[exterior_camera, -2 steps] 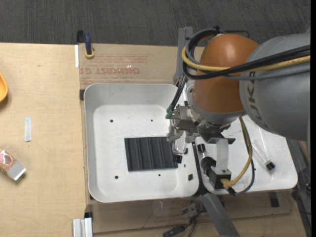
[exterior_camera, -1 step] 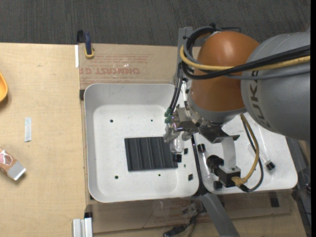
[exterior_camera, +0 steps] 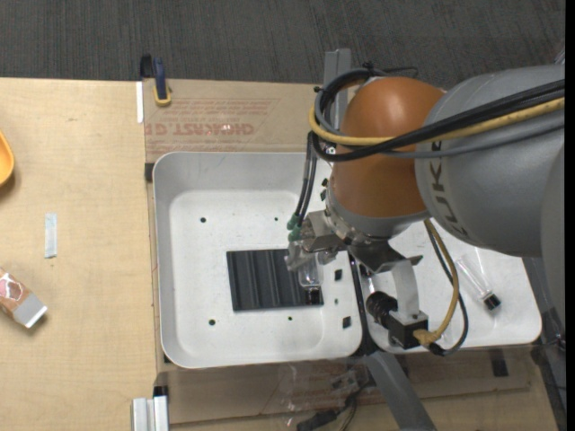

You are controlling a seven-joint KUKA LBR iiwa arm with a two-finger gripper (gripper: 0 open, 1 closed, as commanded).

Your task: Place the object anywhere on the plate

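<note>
A pale wooden tabletop [exterior_camera: 81, 151] is seen at left; on it are lain a small grey strip [exterior_camera: 50, 235], a wrapped brown-and-grey block [exterior_camera: 18, 299] and an orange rim [exterior_camera: 4, 160] at the edge. A blue-and-yellow clamp [exterior_camera: 159, 80] is fixed near brown cardboard [exterior_camera: 216, 124].

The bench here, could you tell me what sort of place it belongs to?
Most likely a robotics lab or test cell. A KUKA arm reaches over two white bins on a plywood bench, its hand low over a black ribbed plate, with grey carpet behind.
</note>
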